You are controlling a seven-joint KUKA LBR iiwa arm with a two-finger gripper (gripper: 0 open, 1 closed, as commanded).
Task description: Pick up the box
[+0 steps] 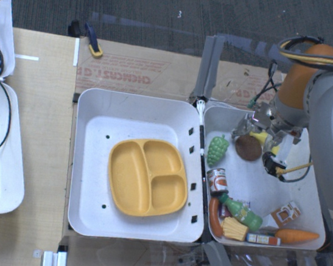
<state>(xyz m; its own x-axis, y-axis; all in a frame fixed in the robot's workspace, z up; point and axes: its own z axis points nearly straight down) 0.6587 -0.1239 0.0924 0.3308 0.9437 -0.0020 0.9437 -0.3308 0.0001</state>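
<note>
The box (285,213) is small, brown and orange with white markings, and lies near the front right of the right bin (313,181). My gripper (258,131) hangs over the back of that bin, well behind the box and to its left. It is right above a brown round object (248,147), with something yellow (259,137) at its tip. The arm's orange band (296,86) rises above it.
The right bin also holds green grapes (216,150), a can (217,181), a green bottle (242,211), a carrot (297,237), a yellow wedge (234,230) and a red sausage (214,218). In the left bin (90,149) lies a yellow divided plate (148,177).
</note>
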